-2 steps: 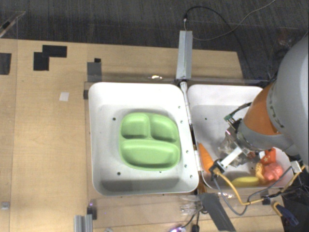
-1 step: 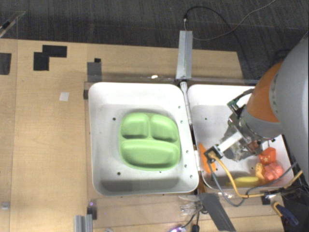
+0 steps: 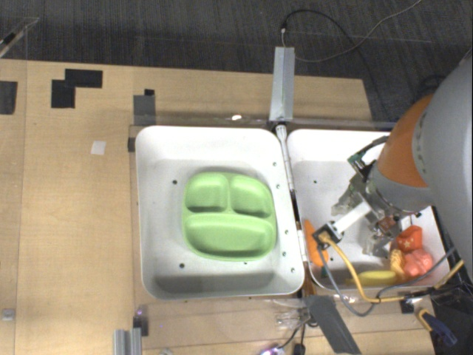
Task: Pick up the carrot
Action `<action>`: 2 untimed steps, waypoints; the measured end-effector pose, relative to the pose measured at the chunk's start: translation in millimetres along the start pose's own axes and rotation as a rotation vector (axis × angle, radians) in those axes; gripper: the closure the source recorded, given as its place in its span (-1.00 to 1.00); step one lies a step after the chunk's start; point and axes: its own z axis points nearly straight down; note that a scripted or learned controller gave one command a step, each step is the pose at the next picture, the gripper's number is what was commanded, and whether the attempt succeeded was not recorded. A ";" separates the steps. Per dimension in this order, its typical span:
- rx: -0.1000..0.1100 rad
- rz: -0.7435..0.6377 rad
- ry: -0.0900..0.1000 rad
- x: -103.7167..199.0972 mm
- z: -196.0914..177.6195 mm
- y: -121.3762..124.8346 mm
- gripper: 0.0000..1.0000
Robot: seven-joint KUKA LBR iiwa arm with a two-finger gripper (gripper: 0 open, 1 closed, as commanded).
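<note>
Carrot [image 3: 314,248] lying against the right bin's [image 3: 318,148] near-left wall, to the left of and a little below the gripper [image 3: 382,231], partly under a yellow cable [image 3: 347,266]. Probably light, stiff and smooth, likely a plastic toy; best pinched across the thicker middle. Cannot tell the gripper's state, wrist and mount covering it. Red and yellow toys [image 3: 411,251] just beside, shapes hard to make out. Green tray [image 3: 228,214] well left.

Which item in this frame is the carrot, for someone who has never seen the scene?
Look in the right bin, against its left wall by the divider. The carrot is the slim orange piece there, well apart from the yellow banana and the red fruits at the bin's lower right.
</note>
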 end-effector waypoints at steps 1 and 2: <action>0.000 0.000 0.000 0.0 0.0 0.0 -1.00; -0.002 -0.044 0.003 -19.2 92.7 35.2 -1.00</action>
